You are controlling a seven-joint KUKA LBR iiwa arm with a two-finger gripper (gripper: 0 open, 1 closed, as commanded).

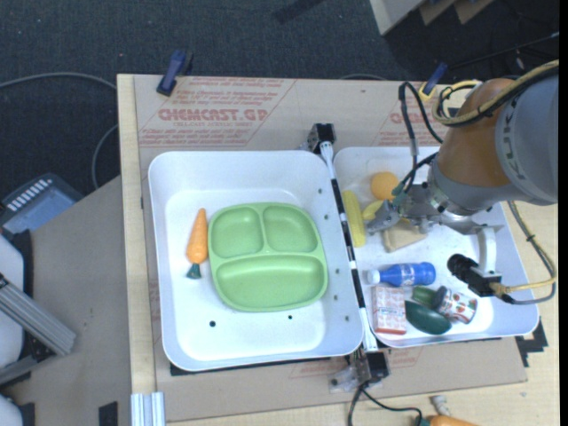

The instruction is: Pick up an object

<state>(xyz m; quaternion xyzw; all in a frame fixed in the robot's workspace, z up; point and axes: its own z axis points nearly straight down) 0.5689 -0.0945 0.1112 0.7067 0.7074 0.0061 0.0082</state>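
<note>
End effector [395, 217] down in right white bin [506, 322] beside the small orange ball [383, 185] and flat tan block [410, 235] — grip state can't tell.

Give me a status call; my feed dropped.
Gripper low in right bin, beside yellow piece and orange ball. Nothing seen held. Blue bottle, packets crowd nearby. Carrot, green plate in left bin.

green divided plate [266, 257]: smooth matt plastic | white bins [169, 238]: glossy smooth plastic | bench board [222, 114]: matt brown cardboard-like sheet, printed red | blue bottle [406, 274]: shiny plastic | carrot [197, 236]: smooth orange plastic
</note>
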